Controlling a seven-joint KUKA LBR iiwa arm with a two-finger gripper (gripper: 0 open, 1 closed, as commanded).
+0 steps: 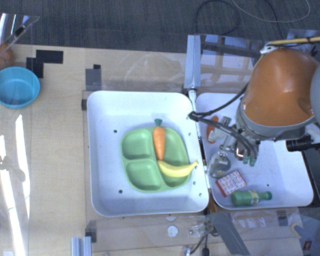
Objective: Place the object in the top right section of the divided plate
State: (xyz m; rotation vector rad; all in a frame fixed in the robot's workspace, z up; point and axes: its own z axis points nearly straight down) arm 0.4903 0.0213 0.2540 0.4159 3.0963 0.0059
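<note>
A green divided plate point(136, 143) sits in the left white bin point(104, 143). An orange carrot point(159, 141) lies along the plate's middle ridge, between the two top sections, green tip pointing to the far rim. A yellow banana point(177, 168) curves across the bottom right section, one end past the plate's right rim. My gripper point(222, 164) hangs over the right bin point(293, 188), near its left wall, below the orange-banded wrist point(280, 89). Directly beneath and to the right of it lie a red-and-white packet point(232, 182) and a green bottle point(249, 197).
A small red-and-white item point(213, 124) lies in the right bin's far left, partly under a black cable. A blue bowl point(15, 87) stands on the bench at far left. A metal post point(193, 63) rises between the bins.
</note>
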